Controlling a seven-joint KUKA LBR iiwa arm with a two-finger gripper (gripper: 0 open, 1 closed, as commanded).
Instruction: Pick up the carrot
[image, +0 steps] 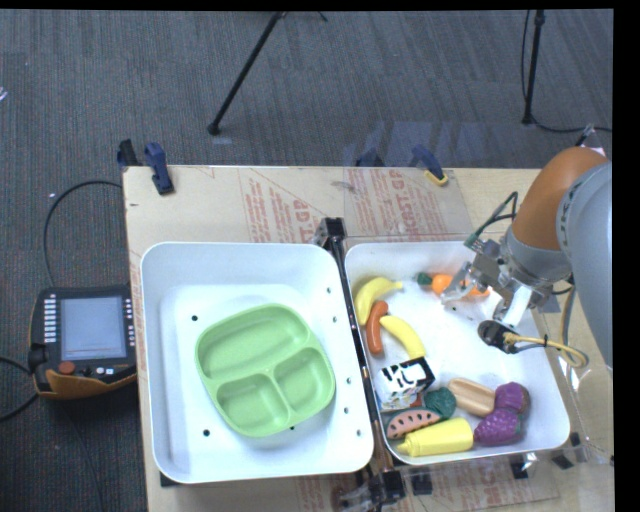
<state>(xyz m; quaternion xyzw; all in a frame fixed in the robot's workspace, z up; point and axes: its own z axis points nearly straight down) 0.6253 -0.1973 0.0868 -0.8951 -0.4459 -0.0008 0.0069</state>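
Two white bins side by side, toy food in the right one.
From the overhead camera, the left bin (160, 300) holds one green divided plate (264, 370). The right bin (555, 400) holds two bananas (372, 293), one hot dog (376, 326), one watermelon slice (409, 422), one grape bunch (503, 414) and the carrot (438, 282) near its far edge, just beside the gripper (467, 287); whether its pincer is spread or pressed together I cannot tell.

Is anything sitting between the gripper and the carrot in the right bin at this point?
Nothing visible stands between them. The gripper is right beside the carrot, which lies near the far wall of the right bin. The two bananas and the hot dog lie on the carrot's other side, away from the gripper.
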